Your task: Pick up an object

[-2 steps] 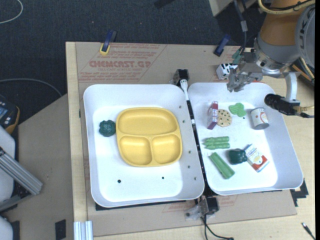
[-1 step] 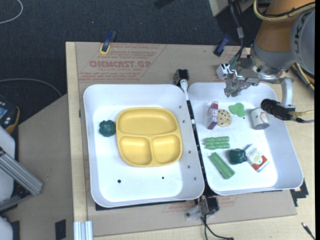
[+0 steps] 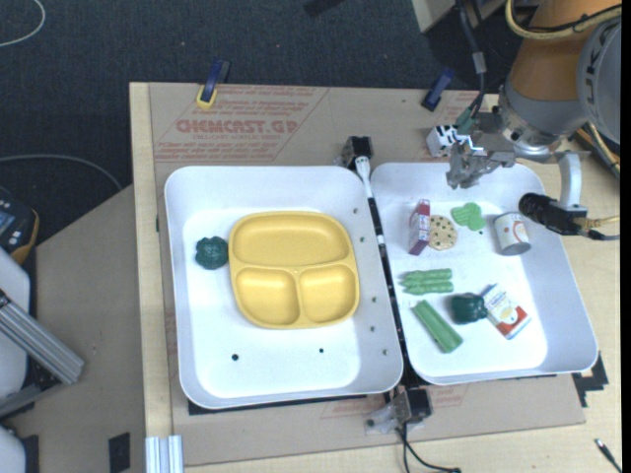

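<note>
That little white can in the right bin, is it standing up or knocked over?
Knocked over. The white can lies on its side near the right bin's right edge, its round end facing the camera instead of pointing up.

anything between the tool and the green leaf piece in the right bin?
Nothing visible. The tool hangs over the right bin's far edge, and the green leaf piece lies just below it in the view, with bare bin floor between.

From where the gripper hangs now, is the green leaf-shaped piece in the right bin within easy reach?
Probably yes. The gripper hangs over the right bin's far end, and the green leaf-shaped piece lies just in front of it, uncovered, with nothing between them.
</note>
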### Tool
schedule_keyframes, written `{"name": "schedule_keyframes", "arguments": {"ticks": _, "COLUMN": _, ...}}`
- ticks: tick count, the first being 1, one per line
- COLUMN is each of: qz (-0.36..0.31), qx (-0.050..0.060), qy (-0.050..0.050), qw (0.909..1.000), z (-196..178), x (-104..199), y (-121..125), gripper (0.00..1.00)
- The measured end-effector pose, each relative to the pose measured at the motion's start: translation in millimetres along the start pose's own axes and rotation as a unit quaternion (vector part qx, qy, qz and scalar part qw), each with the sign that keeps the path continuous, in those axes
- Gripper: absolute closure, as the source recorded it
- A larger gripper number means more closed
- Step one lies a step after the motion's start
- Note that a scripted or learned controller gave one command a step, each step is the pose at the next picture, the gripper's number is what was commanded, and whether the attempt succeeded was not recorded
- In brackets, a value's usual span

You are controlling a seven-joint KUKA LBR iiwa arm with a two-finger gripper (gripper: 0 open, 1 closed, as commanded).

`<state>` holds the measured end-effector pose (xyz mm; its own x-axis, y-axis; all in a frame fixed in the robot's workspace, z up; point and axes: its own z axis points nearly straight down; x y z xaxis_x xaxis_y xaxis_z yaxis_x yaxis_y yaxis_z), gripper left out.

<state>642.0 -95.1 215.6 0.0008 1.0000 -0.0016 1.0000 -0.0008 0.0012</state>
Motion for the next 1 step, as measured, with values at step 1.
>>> {"name": "schedule_keyframes", "arguments": {"ticks": 1, "qz": -0.001, "qx": -0.002, "qy": 0.000, "qw": 1.0000, "z": -17.8, "x": 2.1, "y": -5.2, "gripper": 1.00}}
